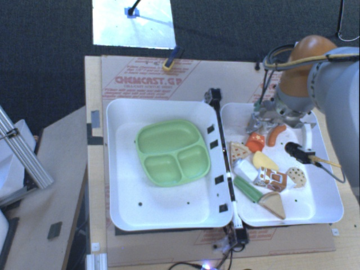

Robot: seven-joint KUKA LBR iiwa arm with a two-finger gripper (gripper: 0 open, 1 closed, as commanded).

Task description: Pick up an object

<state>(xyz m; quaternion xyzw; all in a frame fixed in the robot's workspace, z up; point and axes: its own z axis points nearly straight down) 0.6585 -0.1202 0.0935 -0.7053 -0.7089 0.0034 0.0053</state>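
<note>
Gripper [260, 124] hung low in the right bin [326, 207], directly above the small orange-red piece [255, 143]; grip state could not be determined; piece lay on the floor, presumably the target.

Bins: 2, a left bin [121, 207] and a right bin [323, 207]. Green tray [171, 152]: 1, with 3 compartments. Toy foods: 1 sausage [276, 134], 1 cookie [296, 176], 1 green stick [247, 189], 2 wedges [239, 150] [274, 205].
</note>
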